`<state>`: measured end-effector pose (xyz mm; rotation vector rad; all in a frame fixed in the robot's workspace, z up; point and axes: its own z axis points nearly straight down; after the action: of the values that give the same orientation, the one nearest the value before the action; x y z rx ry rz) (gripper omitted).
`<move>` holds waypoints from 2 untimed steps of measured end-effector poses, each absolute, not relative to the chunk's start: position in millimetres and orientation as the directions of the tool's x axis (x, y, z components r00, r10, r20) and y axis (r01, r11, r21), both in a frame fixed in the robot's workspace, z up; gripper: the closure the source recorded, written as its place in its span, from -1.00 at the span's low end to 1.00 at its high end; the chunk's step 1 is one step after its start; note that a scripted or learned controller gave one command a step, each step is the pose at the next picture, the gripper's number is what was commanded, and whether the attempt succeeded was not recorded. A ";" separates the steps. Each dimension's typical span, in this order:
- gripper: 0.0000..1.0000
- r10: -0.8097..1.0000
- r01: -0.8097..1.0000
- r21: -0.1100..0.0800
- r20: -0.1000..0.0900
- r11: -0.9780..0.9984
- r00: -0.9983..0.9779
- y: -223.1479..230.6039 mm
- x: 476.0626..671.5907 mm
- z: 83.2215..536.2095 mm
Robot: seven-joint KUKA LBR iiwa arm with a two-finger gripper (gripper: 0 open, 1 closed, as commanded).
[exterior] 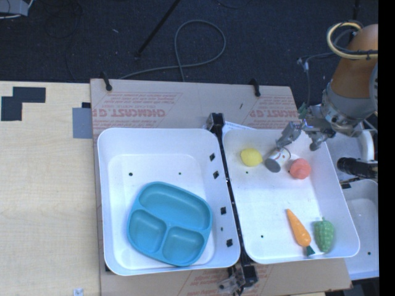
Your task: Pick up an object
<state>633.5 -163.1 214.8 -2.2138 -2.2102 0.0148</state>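
The grey arm with its orange band is reaching in from the right and hanging over the far right corner of the right bin [345, 227]. Its gripper [290, 142] is sitting low above the far end of that bin, between the yellow lemon-like toy [250, 157] and the pink round toy [300, 169]; the fingers are standing apart, with nothing seen between them. One finger is pointing down toward a small grey disc-shaped piece [273, 164] lying just beside the yellow toy, though whether they are touching cannot be told. The pink toy is resting near the right wall of the bin, a little nearer than the gripper. Toward the near right corner of the same bin, an orange toy carrot [298, 226] is lying at a slant, and a green knobbly toy vegetable [324, 234] is lying just beside it, against the right wall. In the left bin [114, 147], a blue divided plate [169, 222] with three compartments is lying flat toward the near edge. Both bins are resting on a sheet of printed cardboard [173, 106].
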 end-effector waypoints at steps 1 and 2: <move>-1.00 1.000 1.000 -0.003 0.001 0.000 0.000 -163.0 636.0 224.1; -1.00 1.000 1.000 -0.006 0.001 0.002 -0.002 -155.3 636.0 177.1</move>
<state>636.0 -155.3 177.1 -2.2159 -2.2204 0.0052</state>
